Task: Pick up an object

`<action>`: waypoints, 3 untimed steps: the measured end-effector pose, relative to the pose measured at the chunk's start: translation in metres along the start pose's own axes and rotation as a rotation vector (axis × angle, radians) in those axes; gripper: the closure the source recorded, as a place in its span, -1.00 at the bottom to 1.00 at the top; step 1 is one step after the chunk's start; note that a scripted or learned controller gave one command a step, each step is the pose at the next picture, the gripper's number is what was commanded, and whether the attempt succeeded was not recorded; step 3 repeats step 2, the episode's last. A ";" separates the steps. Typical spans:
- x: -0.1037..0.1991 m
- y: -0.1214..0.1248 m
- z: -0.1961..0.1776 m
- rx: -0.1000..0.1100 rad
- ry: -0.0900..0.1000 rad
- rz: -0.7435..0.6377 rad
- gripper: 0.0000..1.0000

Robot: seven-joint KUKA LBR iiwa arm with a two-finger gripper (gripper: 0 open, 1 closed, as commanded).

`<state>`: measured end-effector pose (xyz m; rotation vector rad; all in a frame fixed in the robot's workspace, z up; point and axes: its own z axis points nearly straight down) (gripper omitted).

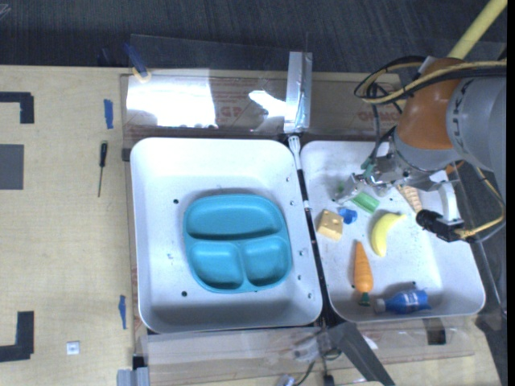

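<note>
Approach step, nothing lifted yet. Gripper (360,185) sits low in right bin (467,284), upper center-right of frame, over green piece (366,202); can't tell its state. Banana (383,232), carrot (363,268), bottle (405,301) lie below it. Next: settle on one obj, close, lift.

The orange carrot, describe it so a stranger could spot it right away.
Look in the right-hand shallow white bin, near its front edge. The orange plastic carrot lies just below the yellow banana and above the blue bottle. It is the only tapered orange piece there.
</note>
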<state>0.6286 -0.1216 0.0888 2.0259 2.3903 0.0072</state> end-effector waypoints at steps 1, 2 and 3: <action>0.000 0.001 -0.011 -0.004 -0.001 0.001 1.00; 0.079 0.054 -0.100 -0.001 0.004 0.128 1.00; 0.079 0.054 -0.100 -0.001 0.004 0.128 1.00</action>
